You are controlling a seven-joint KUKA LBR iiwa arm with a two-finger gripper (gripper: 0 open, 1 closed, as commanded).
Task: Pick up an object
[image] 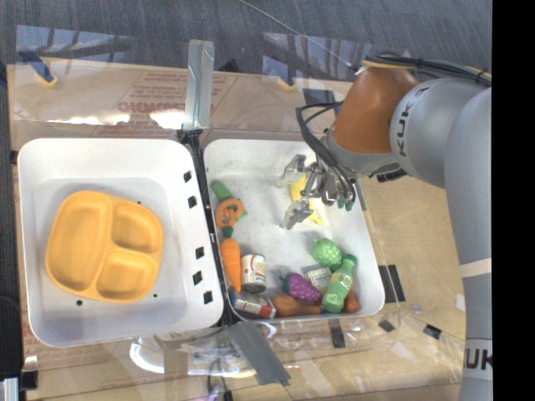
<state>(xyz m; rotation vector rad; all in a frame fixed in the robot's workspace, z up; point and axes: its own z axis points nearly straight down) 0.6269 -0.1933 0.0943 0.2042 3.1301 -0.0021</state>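
My gripper (pixel 294 192) hangs over the upper middle of the right bin (pixel 251 153), its two metal fingers spread apart. One finger (pixel 292 168) points up-left, the other finger (pixel 294 215) down-left. A small yellow object (pixel 306 214) lies on the bin floor right beside the lower finger, partly hidden by the gripper. Nothing sits between the fingers. Toy food lies along the bin's left and lower sides: a carrot (pixel 230 264), a green round fruit (pixel 327 251), a purple grape bunch (pixel 303 287), a green bottle (pixel 338 288) and a small can (pixel 253 271).
The left bin (pixel 33 165) holds a yellow divided plate (pixel 104 246). A black divider with clips (pixel 199 215) runs between the bins. The grey arm with its orange band (pixel 368 111) comes in from the right above the right bin's far corner.
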